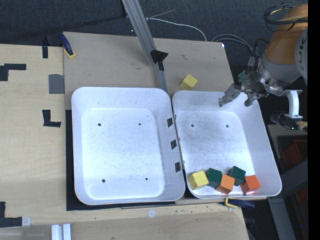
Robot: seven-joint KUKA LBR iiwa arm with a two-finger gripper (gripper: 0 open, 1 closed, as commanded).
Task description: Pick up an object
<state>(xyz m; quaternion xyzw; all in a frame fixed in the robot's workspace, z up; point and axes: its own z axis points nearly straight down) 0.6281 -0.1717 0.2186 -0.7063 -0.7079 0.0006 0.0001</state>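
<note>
Several small blocks lie in the front corner of the right bin (250, 124): a yellow block (198, 178), a dark green block (214, 175), an orange block (226, 183), a second green block (237, 173) and a red-orange block (250, 183). Another yellow block (189, 81) rests on the bench just behind the bins. My gripper (236, 98) hangs over the right bin's back right corner, far from the blocks, open with nothing between its fingers.
The left bin (80, 134) stands beside the right one. A grey metal pole (142, 29) slants down to the gap between the bins at the back. Cables trail on the bench at the back right.
</note>
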